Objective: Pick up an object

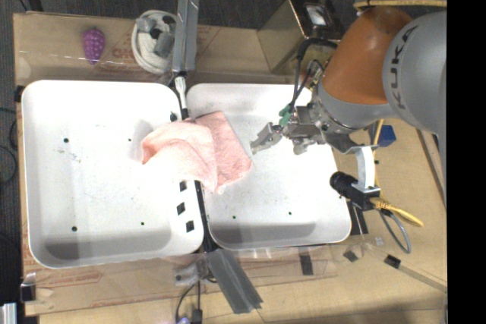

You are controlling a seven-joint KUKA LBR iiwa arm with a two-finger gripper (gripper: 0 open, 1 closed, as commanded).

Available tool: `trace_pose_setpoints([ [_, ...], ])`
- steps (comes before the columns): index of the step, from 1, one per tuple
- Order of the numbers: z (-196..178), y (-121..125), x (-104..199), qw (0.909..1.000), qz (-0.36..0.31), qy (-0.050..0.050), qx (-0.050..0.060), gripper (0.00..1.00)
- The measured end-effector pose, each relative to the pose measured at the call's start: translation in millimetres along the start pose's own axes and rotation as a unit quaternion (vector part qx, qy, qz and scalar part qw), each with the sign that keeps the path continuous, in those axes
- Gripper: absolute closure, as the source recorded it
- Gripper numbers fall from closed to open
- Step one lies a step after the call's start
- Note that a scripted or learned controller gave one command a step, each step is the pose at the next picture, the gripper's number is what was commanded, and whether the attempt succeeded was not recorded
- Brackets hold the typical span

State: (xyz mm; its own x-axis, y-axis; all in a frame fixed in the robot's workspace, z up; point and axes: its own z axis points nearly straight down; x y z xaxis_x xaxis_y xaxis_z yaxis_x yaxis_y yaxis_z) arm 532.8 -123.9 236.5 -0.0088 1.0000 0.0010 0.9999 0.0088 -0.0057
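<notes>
Pink cloth (pixel 201 148) lies bunched across the wall between two white bins, its larger fold spilling into the left bin (pixel 76 193) and its other edge resting on the floor of the right bin (pixel 281 193). My pincer (pixel 264 138) hangs over the right bin, just beside the cloth's right edge and apart from it, pointing toward it from the right. Whether the pincer is spread or pressed together I cannot tell at this slant. My arm (pixel 364 64), grey with its orange band, reaches in over the right bin's far corner. Along the bench (pixel 53 34) behind the bins, a small purple lump (pixel 93 44) sits near the left end, a white coil (pixel 152 42) sits just beside the point where the bins meet, and a brown box (pixel 296 19) stands further right, close to my arm.
</notes>
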Motion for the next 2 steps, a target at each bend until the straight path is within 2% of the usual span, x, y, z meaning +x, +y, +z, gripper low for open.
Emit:
trace_pose_setpoints([
  [1, -9.5, 0.4, 0.6, 1.0000, -0.003, 0.000, 0.002, 1.00],
  [2, -89.5, 23.2, -10.5, 1.0000, 0.008, -0.001, -0.003, 1.00],
])
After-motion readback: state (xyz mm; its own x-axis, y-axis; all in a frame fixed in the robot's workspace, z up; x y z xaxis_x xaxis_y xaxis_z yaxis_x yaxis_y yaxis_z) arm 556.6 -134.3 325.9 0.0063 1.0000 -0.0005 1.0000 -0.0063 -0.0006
